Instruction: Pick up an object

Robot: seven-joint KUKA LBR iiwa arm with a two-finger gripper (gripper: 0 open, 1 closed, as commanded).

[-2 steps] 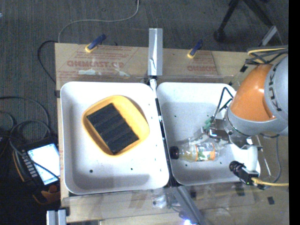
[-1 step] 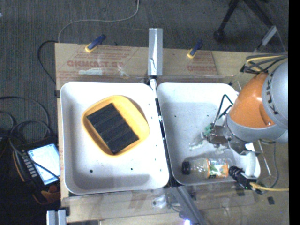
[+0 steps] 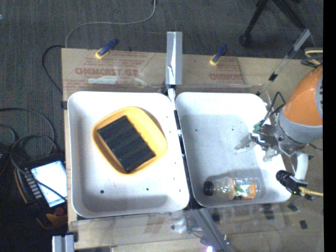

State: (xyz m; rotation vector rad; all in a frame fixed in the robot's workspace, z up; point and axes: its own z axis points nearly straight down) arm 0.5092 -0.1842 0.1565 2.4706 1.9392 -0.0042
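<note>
A small bottle [image 3: 232,187] with a dark cap and an orange label lies on its side near the front wall of the right bin [image 3: 210,114]. In the left bin [image 3: 84,109] sits a yellow dish [image 3: 152,121] with a black ridged block [image 3: 126,143] on it. My gripper [image 3: 255,140] hangs over the right side of the right bin, below the orange band [image 3: 307,104] of the arm. It is above and to the right of the bottle, apart from it, with nothing seen in its grasp.
The bins stand side by side on a brown board [image 3: 131,70] held by two blue-and-yellow clamps [image 3: 106,48]. A metal post [image 3: 174,56] rises behind the divide. Cables, a tablet [image 3: 48,181] and a chair base [image 3: 273,4] lie on the floor around.
</note>
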